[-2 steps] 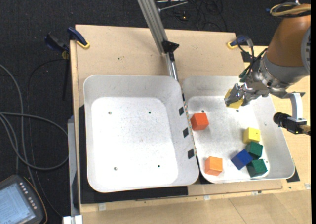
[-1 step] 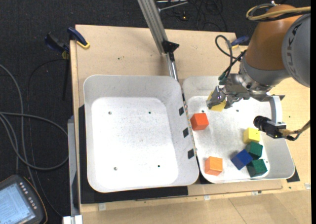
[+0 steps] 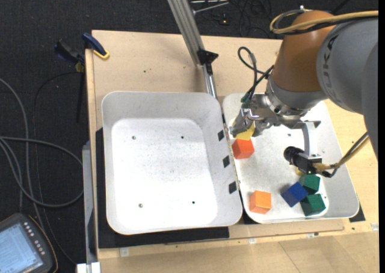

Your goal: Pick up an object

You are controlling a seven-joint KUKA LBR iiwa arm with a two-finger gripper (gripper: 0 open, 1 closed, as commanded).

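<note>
The plywood tabletop (image 3: 150,55) carries two shallow white plastic bins side by side. The left bin (image 3: 120,145) is the larger in view, its speckled floor marked by a few dark dots. The right bin (image 3: 337,139) lies under the grey arm (image 3: 355,55), whose orange band sits above the wrist; part of the black lettering "KU" reads on the grey casing at the orange band's edge. The tool (image 3: 243,133) hangs at the right bin's left rim, directly above an orange-red block (image 3: 243,148) that touches its tip; whether the block sits between the fingers cannot be told. The block is a small matte cube, tilted a little, with no clear long axis. Near the bin's front lie an orange cube (image 3: 260,201), a blue block (image 3: 295,194) and two green blocks (image 3: 312,193), the last three clustered together.
</note>
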